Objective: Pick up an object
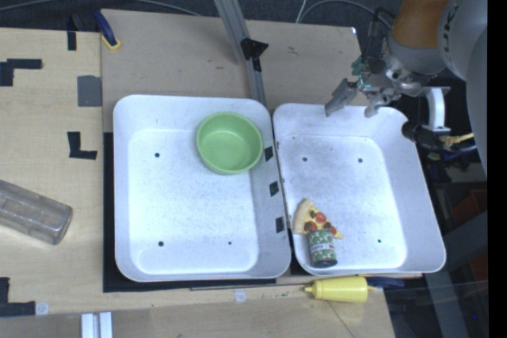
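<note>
Your gripper [353, 104] hangs over the far rim of the right bin [412, 194], near its top edge, with its two fingers [337, 102] spread apart and nothing between them. One finger points down toward the bin's far left corner and the other sits a little to its right, both above the rim rather than down inside the bin. Behind it you can see the grey wrist and the orange band of the arm [432, 8], which comes in from the right side with dark cables looped around it.

Inside that right bin, well apart from the gripper, a slice of toy pizza [313, 218] lies near the front left corner, and a small green can [322, 248] lies just beside it, touching or nearly touching its lower edge. Both rest against the bin's left wall area, close to the divide between the two bins.

In the left bin [142, 194], a green bowl [229, 142] sits upright near the far right corner.

Outside the bins, a yellow bottle [341, 289] lies on its side just in front of the right bin's front rim. A clear plastic cylinder [32, 211] lies on the bench [47, 131] to the left. A grey pole [230, 12] slants down to the point where the bins meet at the back.
</note>
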{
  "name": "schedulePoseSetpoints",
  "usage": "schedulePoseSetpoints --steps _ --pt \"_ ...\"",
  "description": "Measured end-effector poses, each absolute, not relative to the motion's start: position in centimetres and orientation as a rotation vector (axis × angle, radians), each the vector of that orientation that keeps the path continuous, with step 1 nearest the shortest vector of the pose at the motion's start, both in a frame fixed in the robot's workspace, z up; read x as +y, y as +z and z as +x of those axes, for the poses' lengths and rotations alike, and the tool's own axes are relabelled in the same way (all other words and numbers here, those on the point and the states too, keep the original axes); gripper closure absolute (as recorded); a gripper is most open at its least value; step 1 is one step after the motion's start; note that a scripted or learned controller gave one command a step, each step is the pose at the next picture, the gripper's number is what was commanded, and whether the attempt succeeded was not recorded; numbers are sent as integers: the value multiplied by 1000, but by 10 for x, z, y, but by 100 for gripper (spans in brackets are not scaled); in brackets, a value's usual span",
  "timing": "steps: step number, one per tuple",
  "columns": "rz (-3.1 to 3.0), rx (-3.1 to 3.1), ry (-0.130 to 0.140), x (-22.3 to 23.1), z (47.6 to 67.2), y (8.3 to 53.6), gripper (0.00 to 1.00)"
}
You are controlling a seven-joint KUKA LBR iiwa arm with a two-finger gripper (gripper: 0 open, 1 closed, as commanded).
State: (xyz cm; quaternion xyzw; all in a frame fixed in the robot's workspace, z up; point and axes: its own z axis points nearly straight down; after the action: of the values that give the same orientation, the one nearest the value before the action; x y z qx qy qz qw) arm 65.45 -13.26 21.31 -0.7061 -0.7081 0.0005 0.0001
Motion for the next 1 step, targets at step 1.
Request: schedulePoseSetpoints --steps 1 --pt "-2218 -2224 3 -133 654 213 0"
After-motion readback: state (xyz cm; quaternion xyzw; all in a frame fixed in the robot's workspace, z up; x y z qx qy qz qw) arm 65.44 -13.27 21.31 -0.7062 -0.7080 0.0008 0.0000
